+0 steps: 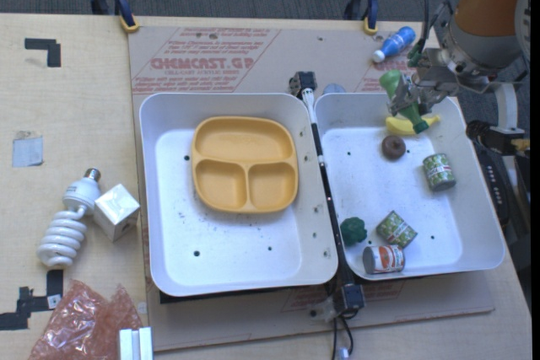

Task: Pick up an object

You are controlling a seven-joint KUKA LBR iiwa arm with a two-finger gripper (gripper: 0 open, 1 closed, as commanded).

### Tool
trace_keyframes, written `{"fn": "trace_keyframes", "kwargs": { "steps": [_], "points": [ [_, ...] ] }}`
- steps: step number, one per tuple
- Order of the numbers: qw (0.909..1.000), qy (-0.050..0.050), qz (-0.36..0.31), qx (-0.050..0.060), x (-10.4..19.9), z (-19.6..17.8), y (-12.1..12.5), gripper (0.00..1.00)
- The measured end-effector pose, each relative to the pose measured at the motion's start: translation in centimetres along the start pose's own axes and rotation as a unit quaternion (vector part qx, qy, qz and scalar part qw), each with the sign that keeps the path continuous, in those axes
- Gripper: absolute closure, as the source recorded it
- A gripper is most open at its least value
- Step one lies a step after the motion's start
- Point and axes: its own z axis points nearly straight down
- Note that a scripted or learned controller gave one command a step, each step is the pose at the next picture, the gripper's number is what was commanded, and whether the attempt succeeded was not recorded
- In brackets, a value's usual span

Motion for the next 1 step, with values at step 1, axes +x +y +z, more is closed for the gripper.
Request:
{"fn": "trace_keyframes", "kwargs": {
  "steps": [1],
  "points": [
    [1.0,0.0,0.0,0.0,6.54,5.4,3.61,1.0]
  ]
}}
